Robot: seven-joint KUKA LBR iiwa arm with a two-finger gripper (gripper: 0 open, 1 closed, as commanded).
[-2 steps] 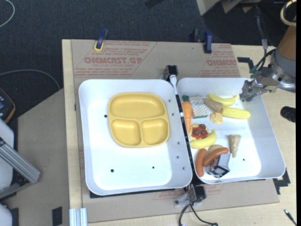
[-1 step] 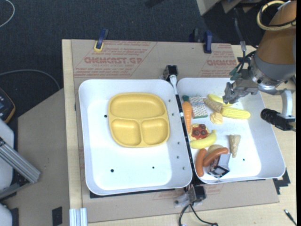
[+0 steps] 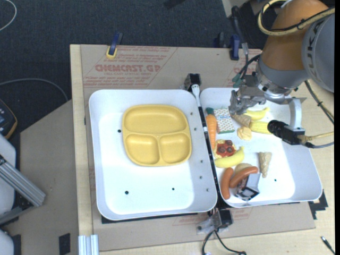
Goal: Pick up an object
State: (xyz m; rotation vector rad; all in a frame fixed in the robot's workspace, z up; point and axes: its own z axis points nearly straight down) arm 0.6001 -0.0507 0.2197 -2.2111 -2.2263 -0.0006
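The right bin (image 3: pixel 297 182) holds several toy foods: an orange carrot (image 3: pixel 211 129), a checkered packet (image 3: pixel 224 123), a pizza slice (image 3: pixel 225 148), a yellow banana (image 3: pixel 231 159), a sausage (image 3: pixel 237 174), a dark block (image 3: pixel 247 187), a beige piece (image 3: pixel 264 162), a pale round piece (image 3: pixel 245 133) and yellow corn (image 3: pixel 260 126). My gripper (image 3: pixel 241 107) hangs low over the bin's far part, just above the packet and the corn. Nothing shows between its fingers.
The left bin (image 3: pixel 106 163) carries a yellow three-compartment tray (image 3: pixel 156 133). A black cable plug (image 3: pixel 281 131) juts over the right bin beside the corn. Clamps sit at the cardboard's far edge (image 3: pixel 112 50). The bins' shared middle rim (image 3: pixel 204 142) runs next to the carrot.
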